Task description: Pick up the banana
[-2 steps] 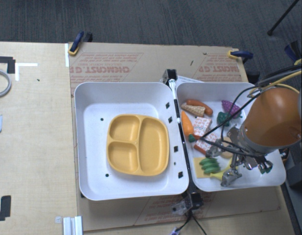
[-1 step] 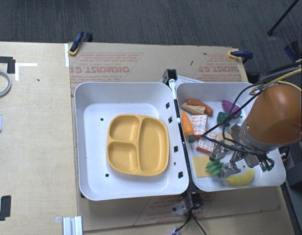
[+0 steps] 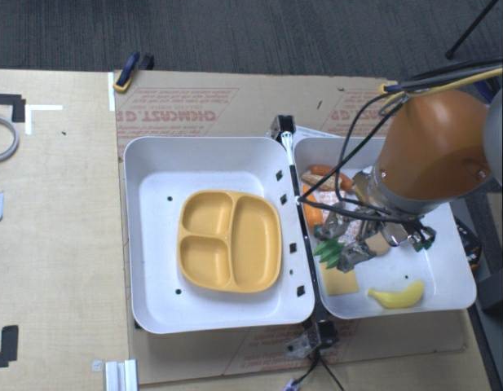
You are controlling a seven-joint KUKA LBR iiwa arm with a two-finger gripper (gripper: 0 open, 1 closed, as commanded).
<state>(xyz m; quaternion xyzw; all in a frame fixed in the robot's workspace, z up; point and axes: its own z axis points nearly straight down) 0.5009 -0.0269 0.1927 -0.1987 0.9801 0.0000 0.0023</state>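
Camera view, arm (image 3: pixel 434 149) bent over right bin (image 3: pixel 459 279), claw (image 3: pixel 361 239) state unclear, banana (image 3: pixel 396 296) apart.

Arm (image 3: pixel 437 145): a broad, rounded orange band is seen above a grey metallic wrist ring.
Upper link: a grey housing is glimpsed at the right edge.
Cables: black and yellow leads are run over the orange band; thin black wires are looped toward the wrist.
Gripper (image 3: pixel 373 239): dark metal parts are seen, with a small green detail.

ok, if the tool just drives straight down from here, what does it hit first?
Likely the green toy in the pile in the right bin, not the banana, which lies apart toward the near edge. Depth is unclear from above.
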